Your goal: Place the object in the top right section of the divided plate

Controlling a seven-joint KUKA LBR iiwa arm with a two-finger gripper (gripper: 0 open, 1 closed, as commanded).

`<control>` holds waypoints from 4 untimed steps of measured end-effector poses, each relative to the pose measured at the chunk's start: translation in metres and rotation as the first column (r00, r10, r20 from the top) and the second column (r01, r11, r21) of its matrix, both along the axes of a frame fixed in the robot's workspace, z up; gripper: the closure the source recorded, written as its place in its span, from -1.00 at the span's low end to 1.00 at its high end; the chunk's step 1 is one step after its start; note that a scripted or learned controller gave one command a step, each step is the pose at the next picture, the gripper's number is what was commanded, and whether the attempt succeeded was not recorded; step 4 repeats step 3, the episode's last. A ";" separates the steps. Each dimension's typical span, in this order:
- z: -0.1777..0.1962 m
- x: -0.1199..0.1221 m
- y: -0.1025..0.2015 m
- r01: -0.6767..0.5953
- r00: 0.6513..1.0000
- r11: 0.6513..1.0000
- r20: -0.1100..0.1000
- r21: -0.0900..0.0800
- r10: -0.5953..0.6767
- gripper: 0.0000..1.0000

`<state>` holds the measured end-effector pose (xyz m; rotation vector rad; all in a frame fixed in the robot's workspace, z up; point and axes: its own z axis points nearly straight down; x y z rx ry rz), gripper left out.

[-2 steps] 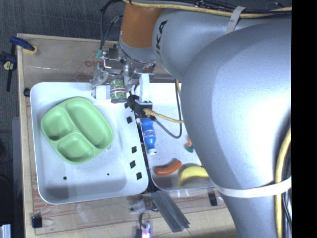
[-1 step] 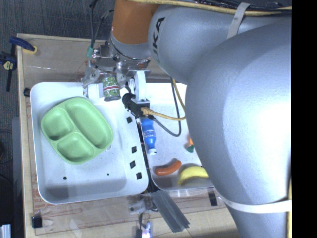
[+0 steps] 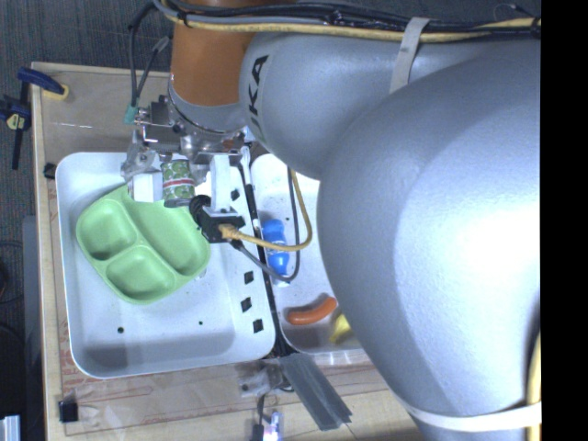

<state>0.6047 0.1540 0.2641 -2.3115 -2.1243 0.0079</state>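
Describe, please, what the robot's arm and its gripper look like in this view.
The arm is bulky, rounded and pale grey, with dark lettering on its casing and an orange band above the wrist. Black and yellowish cables run across its top, held by a pale strap. The gripper is a cluster of small metal parts with thin wires beside it, and a yellow hose loops out below it.

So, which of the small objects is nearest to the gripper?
The small can with the green label, right under the gripper at the green plate's upper edge; the blue and orange objects lie in the right bin.
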 end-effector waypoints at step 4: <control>0.000 0.008 0.027 -0.317 0.948 0.948 0.002 0.001 0.317 1.00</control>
